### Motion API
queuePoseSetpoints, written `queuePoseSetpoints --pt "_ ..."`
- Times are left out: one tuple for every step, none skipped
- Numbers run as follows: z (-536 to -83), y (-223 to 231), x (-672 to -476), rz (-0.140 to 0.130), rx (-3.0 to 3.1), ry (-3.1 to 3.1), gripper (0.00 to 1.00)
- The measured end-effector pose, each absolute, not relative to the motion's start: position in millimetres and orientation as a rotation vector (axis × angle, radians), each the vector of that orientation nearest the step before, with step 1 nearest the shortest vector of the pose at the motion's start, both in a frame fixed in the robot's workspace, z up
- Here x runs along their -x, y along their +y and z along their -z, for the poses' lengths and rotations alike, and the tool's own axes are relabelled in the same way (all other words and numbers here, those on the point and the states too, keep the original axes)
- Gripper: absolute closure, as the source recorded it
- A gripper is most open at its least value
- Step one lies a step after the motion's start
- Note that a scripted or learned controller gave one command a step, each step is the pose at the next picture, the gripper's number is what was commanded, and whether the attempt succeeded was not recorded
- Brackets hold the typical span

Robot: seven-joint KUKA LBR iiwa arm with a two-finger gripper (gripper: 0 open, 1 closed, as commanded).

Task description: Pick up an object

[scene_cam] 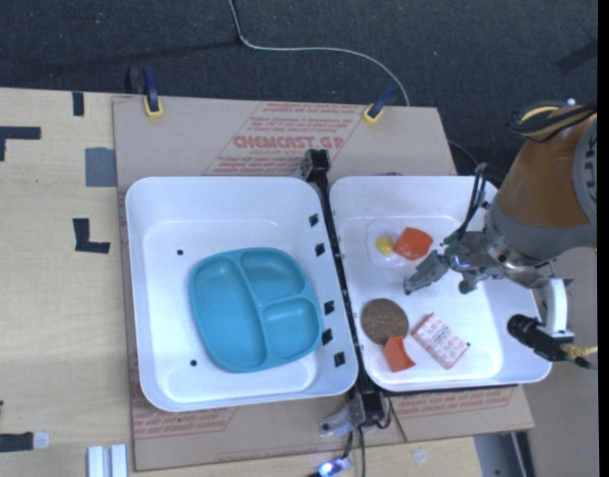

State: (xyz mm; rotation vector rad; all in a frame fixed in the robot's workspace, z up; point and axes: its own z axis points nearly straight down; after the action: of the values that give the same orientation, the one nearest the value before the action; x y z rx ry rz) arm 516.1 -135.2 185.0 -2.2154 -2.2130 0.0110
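- Gripper [445, 275] – two dark metal fingers spread apart, nothing between them, over the right bin [483, 199], which is shallow white plastic w/ rounded corners.
- Arm [547, 192] comes in from the right; smooth orange band above a grey wrist.
- Orange-red blocky object [414, 242] lies just left of the fingertips, upper-middle of the right bin; a small glossy yellow piece [385, 244] touches its left side.
- Brown flat disc [384, 318], rough-looking, lower left of that bin; small red wedge-like piece [398, 355] just below it.
- White box w/ red print [440, 341], rectangular, tilted, beside the red piece.
- Left bin [150, 227] holds a light-blue plate [254, 308] – smooth, three compartments, rounded edges.
- Both bins sit on a flat cardboard sheet [284, 137] w/ red lettering, clamped at the top edge.
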Motion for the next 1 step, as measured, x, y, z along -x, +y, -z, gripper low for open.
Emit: queuePoseSetpoints --pt "-189.5 -135.1 -518.7 -0.002 2.218 -2.221 0.00"
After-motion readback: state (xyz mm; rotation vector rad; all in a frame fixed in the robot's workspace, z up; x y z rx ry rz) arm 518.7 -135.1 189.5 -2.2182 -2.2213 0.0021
